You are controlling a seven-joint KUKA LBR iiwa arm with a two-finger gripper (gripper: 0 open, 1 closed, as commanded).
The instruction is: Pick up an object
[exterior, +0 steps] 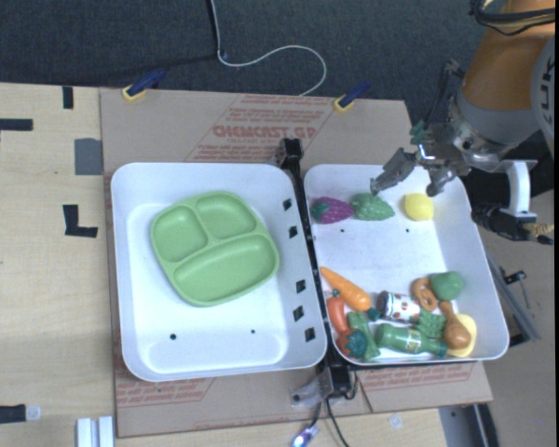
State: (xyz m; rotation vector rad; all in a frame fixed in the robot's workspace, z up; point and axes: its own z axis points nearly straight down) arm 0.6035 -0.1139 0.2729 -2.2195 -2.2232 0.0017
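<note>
The two white bins (pixel 130 250) look like smooth plastic with a soft shine. The green plate (pixel 214 247) in the left bin looks like smooth, matt plastic. The toy foods in the right bin, like the orange carrot (pixel 347 290), the yellow lemon (pixel 416 207) and the purple toy (pixel 331 209), look like shiny plastic. The bins sit on a brown cardboard sheet (pixel 252 128) that looks dull and papery, with red print on it. The desk (pixel 28 277) looks like pale, flat wood. Behind it is a dark blue cloth (pixel 93 21) that looks rough. The arm's orange band (pixel 503 63) looks smooth and glossy, and the end effector (pixel 412 177) looks like dull grey metal.
</note>
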